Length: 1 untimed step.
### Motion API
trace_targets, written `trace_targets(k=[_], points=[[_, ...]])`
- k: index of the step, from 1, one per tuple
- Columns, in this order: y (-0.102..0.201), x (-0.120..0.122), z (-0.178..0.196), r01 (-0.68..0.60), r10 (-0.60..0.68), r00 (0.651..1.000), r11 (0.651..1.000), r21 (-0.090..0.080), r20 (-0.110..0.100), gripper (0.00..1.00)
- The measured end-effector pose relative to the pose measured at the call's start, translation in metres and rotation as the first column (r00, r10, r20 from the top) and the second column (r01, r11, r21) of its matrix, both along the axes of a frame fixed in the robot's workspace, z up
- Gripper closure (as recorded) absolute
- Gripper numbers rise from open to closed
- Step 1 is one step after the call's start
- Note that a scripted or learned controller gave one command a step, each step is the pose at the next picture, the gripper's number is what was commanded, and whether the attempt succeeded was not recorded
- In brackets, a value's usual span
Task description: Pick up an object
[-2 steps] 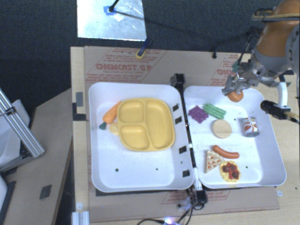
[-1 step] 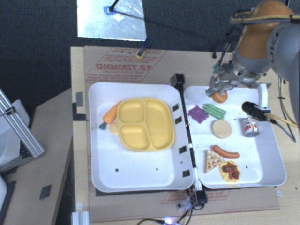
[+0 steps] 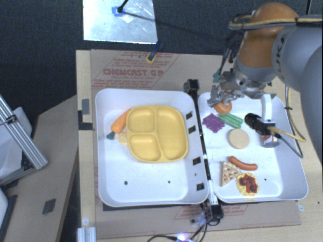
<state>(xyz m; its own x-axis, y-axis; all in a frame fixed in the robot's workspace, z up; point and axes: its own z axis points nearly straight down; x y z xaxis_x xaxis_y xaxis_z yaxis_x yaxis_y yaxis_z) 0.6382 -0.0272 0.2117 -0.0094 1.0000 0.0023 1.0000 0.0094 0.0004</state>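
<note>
Orange toy food point(image 3: 222, 107), rounded and small, sits at the upper left of the right bin point(image 3: 290, 185), directly under your gripper point(image 3: 220, 99). You can see the fingers closed around its top. Just below lie a purple grape bunch point(image 3: 213, 123) and a green piece point(image 3: 232, 120).

Two bins point(image 3: 108, 185), one yellow tray point(image 3: 154, 133), eight toy foods point(image 3: 243, 163)

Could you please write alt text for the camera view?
The gripper hangs over an orange toy at the back of the right bin, among toy foods including a sausage and pizza slice. The left bin holds a yellow divided tray and carrot.
</note>
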Motion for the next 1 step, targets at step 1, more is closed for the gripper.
trace_targets(k=[1], points=[[0.0539, -0.0037, -0.0041, 0.000, 0.000, 1.000, 1.000, 0.000, 0.000, 1.00]])
